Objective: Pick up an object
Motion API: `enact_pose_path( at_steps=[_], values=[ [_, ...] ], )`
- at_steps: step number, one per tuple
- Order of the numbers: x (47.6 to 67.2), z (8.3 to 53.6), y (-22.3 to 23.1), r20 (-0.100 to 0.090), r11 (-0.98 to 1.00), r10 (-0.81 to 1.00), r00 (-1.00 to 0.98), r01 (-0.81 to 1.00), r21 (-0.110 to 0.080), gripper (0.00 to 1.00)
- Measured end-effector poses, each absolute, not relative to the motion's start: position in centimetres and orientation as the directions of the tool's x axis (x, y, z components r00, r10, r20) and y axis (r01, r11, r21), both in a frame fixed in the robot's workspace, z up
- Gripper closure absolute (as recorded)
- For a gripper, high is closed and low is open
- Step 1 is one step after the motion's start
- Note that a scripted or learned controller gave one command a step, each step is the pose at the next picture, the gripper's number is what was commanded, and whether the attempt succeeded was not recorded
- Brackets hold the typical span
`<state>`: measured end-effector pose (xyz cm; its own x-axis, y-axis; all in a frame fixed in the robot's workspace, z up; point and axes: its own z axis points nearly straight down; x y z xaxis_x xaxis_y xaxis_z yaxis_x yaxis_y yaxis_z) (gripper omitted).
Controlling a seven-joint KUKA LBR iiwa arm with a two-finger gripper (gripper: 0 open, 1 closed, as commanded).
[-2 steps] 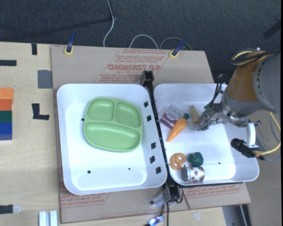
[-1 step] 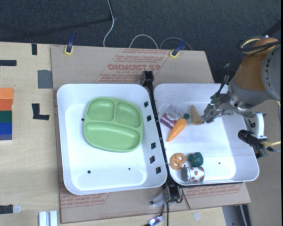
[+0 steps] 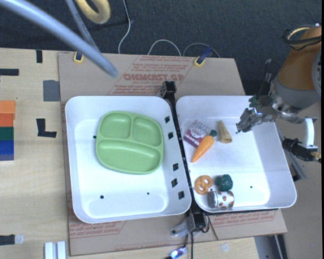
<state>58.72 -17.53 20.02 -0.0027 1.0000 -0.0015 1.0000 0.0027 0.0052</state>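
From the camera view, my gripper (image 3: 247, 121) hangs over the right bin (image 3: 270, 166), near its far right corner, with my wrist and its orange band reaching in past the bin's right rim. It is dark and small against the white floor, and I cannot tell how it is set; nothing shows in its grasp.

The things I could pick all lie in this same bin, which is why I am stationed over it and not over the other. Closest to me is the cone (image 3: 224, 131), a tan wedge lying on its side in the far half of the bin, just left of my gripper and apart from it. Beside it, nearer the divider edge, the carrot (image 3: 202, 148) lies at a slant, its green end touching or nearly touching a pink packet (image 3: 194, 133). I judge the cone the easier pick, since it lies clear of its neighbours.

At the bin's near edge, toward the divider corner, a pretzel (image 3: 203, 184), a dark green piece (image 3: 223, 182) and a small printed can (image 3: 222, 199) crowd together; fingers would likely bump a neighbour there.

The left bin (image 3: 81, 161) carries a green divided plate (image 3: 130, 143), lying flat across its far half, well apart from me.
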Motion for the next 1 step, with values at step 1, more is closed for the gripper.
enact_pose_path(
  at_steps=[1],
  values=[
    [58.83,24.13,-17.48,-0.001,0.002,1.0,-0.002,1.0,0.004,1.0]
  ],
)
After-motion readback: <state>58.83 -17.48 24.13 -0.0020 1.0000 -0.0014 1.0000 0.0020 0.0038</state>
